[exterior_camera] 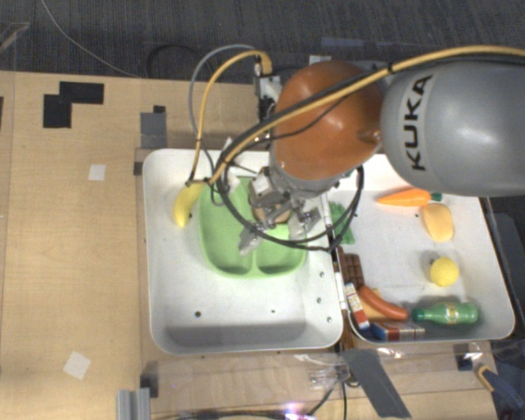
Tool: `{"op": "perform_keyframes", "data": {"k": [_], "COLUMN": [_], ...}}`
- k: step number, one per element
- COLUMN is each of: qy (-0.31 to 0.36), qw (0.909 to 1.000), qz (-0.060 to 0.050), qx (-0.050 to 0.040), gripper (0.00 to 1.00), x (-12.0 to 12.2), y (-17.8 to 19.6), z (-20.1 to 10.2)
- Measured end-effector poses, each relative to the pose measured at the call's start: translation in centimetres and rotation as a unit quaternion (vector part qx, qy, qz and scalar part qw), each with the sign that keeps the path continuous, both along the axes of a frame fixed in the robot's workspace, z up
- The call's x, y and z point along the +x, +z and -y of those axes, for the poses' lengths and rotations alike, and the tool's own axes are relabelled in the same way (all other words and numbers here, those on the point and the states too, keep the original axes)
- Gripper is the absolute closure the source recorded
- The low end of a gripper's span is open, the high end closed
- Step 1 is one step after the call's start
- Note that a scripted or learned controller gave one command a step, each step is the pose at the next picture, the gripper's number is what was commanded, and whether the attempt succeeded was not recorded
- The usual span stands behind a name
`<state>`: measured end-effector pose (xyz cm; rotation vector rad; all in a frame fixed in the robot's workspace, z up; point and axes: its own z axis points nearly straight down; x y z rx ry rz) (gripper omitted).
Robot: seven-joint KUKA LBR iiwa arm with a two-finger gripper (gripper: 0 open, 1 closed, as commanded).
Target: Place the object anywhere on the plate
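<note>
A green plate (232, 250) lies in the left bin (171, 304), towards its back right. A yellow banana (185, 205) rests at the plate's left rim, partly on the bin floor. My gripper (276, 233) hangs low over the right half of the plate, under the orange wrist. Its fingers (249, 240) look spread, and only green plate shows between them. The wrist hides the plate's back right part.
The right bin (499, 322) holds a carrot (407, 198), a pale yellow lump (438, 222), a lemon (444, 272), a green bottle (444, 313), a sausage (383, 304) and a brown bar (350, 274). Yellow and grey cables (212, 103) loop over the left bin's back edge.
</note>
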<state>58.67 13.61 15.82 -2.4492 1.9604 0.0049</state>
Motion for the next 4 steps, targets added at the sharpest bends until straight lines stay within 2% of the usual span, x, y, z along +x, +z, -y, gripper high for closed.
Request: {"op": "perform_keyframes", "data": {"k": [1,2,3,4], "qy": [-0.002,-0.002,-0.004,-0.004], "qw": [1.0000,1.0000,1.0000,1.0000], "qz": [0.001,0.000,0.001,0.001], "qx": [0.0024,0.0026,0.0050,0.0052], "gripper": [1.00,0.00,1.00,0.00], "x": [0.16,0.15,0.31,0.30], "y": [0.85,0.82,1.68,1.66], "z": [-0.21,-0.21,-0.41,-0.42]}}
